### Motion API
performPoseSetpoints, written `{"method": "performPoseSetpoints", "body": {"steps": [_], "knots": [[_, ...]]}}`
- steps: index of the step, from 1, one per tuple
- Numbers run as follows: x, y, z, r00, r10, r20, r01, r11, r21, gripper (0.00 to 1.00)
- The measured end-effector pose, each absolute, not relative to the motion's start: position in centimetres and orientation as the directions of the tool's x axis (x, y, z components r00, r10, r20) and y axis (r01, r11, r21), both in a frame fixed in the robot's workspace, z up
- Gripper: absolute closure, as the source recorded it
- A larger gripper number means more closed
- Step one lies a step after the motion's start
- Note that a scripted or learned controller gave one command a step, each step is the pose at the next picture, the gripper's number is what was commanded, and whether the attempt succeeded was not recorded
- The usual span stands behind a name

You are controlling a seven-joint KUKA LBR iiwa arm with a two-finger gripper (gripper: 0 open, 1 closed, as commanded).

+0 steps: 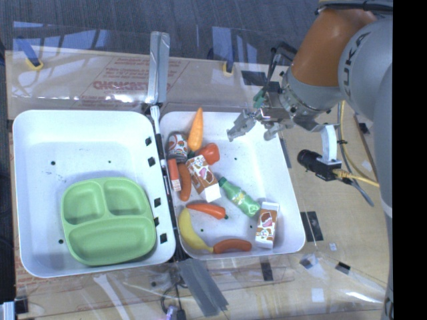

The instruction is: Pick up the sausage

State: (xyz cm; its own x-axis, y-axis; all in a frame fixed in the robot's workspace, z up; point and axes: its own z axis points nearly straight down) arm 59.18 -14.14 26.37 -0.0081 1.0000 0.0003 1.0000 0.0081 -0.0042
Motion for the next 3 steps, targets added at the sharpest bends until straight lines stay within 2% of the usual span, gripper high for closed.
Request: {"method": "performPoseSetpoints", "body": {"steps": [1,2,3], "knots": [[56.6,-10.5,16.1,0.021,1.0,0.0,1.0,-0.021,-0.005,0.0],[61.5,-11.4,10.1,-0.005,1.0,-0.001,1.0,0.005,-0.001,0.0],[64.0,-15.2,9.2,0.026,1.0,0.0,1.0,-0.026,-0.001,0.0]]}}
